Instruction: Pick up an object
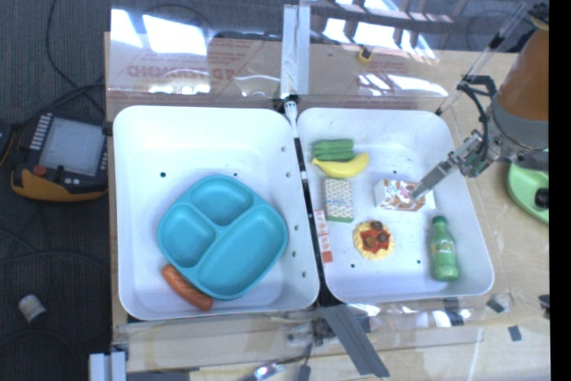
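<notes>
The right bin [397, 143] holds a yellow banana [342, 166], a green vegetable [333, 148] just behind it, a small patterned box [338, 199], a white and red packet [398, 195], a round toy pizza [373, 239] and a green bottle [442, 249]. My gripper [426, 181] reaches in low from the right, and its tip sits at the right edge of the white and red packet. Whether it touches the packet is unclear. In the left bin [178, 138] lies a blue divided plate [223, 234], with an orange sausage [186, 286] at its front left edge.
The grey and orange arm [522, 103] hangs over the right bin's right rim. A green and white object [533, 189] lies on the bench beyond that rim. A handheld control unit [61, 158] and cables lie on the floor to the left.
</notes>
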Robot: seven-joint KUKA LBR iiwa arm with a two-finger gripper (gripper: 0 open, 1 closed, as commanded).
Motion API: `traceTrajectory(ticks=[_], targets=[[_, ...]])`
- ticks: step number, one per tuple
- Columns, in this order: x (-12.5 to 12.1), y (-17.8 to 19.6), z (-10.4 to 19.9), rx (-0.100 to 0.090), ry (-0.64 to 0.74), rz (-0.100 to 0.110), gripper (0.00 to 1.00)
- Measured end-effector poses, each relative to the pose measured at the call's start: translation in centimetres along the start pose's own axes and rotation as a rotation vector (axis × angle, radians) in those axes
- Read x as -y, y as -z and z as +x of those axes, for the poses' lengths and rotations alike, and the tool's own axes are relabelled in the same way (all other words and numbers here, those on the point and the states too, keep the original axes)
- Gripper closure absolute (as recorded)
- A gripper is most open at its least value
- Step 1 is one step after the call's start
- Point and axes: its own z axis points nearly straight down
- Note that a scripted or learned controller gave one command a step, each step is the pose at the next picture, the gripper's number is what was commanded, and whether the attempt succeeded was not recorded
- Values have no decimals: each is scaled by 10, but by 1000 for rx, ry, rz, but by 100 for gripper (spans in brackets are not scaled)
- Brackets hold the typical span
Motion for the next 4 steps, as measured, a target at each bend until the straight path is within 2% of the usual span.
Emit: traceTrajectory(ticks=[1, 2, 3, 4], targets=[[-58, 36, -2, 1, 142, -1, 0], [-86, -63, 6, -1, 384, -1, 0], [-110, 85, 16, 1, 461, -2, 0], [-131, -43, 34, -1, 486, 1, 0]])
